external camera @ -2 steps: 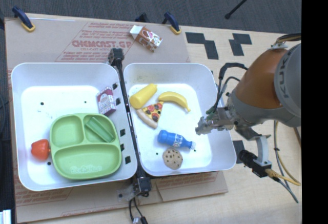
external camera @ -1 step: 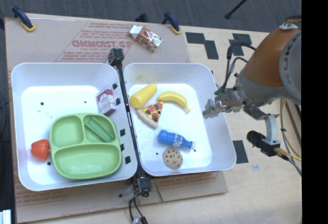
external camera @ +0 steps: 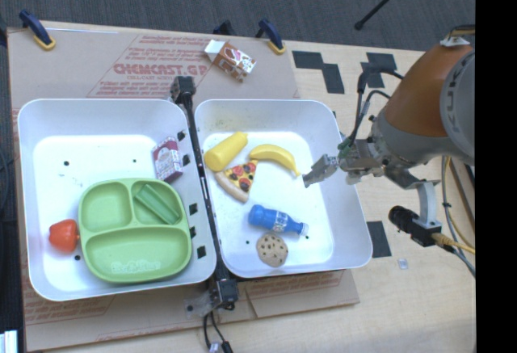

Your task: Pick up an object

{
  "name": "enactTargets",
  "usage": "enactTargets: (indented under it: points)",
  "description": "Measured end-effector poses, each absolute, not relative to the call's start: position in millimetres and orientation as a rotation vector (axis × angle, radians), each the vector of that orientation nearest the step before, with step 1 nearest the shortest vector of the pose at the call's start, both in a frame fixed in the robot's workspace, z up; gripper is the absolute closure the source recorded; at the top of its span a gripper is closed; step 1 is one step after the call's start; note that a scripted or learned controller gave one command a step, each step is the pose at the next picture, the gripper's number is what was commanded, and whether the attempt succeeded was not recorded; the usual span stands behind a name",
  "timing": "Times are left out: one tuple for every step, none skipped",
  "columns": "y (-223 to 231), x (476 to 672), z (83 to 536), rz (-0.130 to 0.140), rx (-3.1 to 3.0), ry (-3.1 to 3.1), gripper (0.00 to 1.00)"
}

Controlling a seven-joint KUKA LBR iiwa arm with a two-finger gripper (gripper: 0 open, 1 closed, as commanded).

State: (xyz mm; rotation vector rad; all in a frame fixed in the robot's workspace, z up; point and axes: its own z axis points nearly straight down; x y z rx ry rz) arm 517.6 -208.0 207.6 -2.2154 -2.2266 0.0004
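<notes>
Left bin (external camera: 48, 121): a red tomato (external camera: 63, 235) at its lower left, beside a green divided plate (external camera: 135, 230); a small maroon carton (external camera: 167, 159) stands near the divider.
Cardboard (external camera: 121, 69): lies under the bins at upper left, printed "CHEMCAST"; a small snack box (external camera: 231, 60) rests on it at the upper middle.
Right bin (external camera: 323, 113): a yellow bottle (external camera: 225, 150), a banana (external camera: 273, 157) and a pizza slice (external camera: 240, 178) cluster in its upper part, the slice touching the bottle; a blue bottle (external camera: 275, 220) and a cookie (external camera: 272, 249) lie lower, close together.
Hand (external camera: 320, 170): over the right bin's right side, just right of the banana, grasping nothing; whether it is released or clenched I cannot tell.
Table (external camera: 404, 279): carries black markers at the right of the frame.
</notes>
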Motion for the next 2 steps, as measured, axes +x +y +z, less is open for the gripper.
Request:
enactTargets:
  points:
    - [-210.7,475.5,107.8,0.003,-2.211,-2.224,0.00]
    - [-127.9,477.8,91.4,0.001,-2.208,-2.229,0.00]
